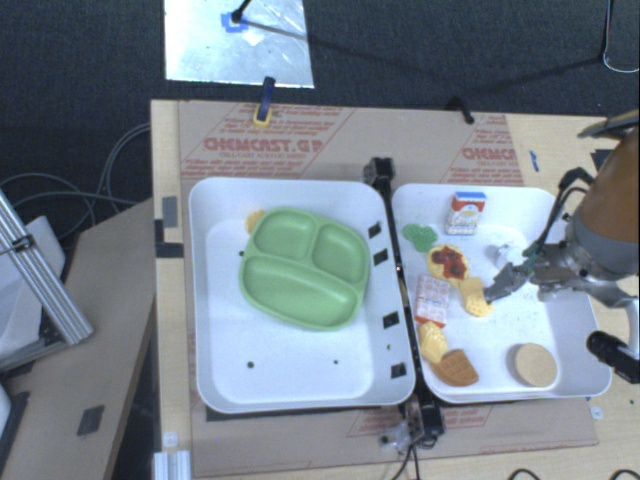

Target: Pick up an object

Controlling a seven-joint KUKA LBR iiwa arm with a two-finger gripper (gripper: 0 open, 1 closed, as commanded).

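The right bin (570, 313) holds several toy foods. There is a red and white carton (466, 212), a green piece (420, 236), a red and yellow piece (448, 261), a white printed packet (432, 298), a yellow piece (476, 299), another yellow piece (432, 341), a brown pastry (458, 368) and a tan round biscuit (534, 364). My gripper (500, 284) reaches in from the right and hangs low over the middle of this bin. It is right beside the yellow piece, at that piece's upper right edge. Nothing visible is held in it.
The left bin (230, 368) carries a green divided plate (304, 266), with a small orange thing (254, 220) peeking out at its far left corner. A black divider (400, 298) runs between the bins. The arm's grey body (610, 228) covers the right bin's right rim.
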